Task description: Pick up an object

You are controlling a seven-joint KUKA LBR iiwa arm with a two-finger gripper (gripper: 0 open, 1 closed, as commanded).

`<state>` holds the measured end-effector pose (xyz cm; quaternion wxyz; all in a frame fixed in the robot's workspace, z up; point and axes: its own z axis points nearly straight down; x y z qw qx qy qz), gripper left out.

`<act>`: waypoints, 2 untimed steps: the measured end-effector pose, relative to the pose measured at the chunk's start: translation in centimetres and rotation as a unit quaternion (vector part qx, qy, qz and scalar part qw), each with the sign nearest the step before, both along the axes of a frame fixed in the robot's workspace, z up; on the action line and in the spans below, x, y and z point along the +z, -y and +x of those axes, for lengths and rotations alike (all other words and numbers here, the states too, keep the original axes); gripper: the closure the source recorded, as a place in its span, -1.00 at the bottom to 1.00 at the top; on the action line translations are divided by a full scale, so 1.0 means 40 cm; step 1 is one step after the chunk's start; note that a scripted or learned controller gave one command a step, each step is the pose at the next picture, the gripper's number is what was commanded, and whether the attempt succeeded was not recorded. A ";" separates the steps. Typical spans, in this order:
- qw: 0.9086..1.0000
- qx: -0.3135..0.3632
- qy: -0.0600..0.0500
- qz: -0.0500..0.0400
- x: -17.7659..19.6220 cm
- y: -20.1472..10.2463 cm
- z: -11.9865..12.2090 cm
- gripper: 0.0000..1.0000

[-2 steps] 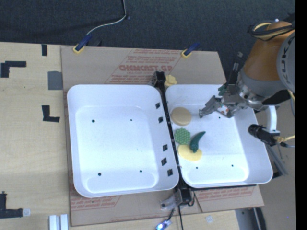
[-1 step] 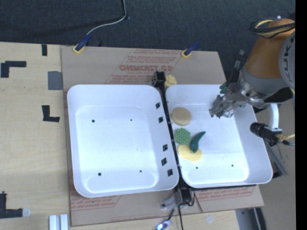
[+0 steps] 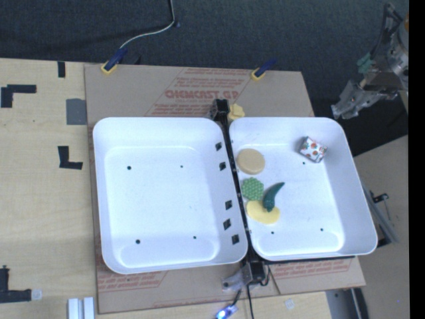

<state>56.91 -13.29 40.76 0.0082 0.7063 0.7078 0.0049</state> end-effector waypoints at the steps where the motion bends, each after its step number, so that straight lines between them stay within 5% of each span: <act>1: 1.000 0.000 -0.003 0.001 0.258 -0.005 0.004 1.00; 2: 1.000 -0.001 -0.009 0.002 0.295 -0.015 -0.179 1.00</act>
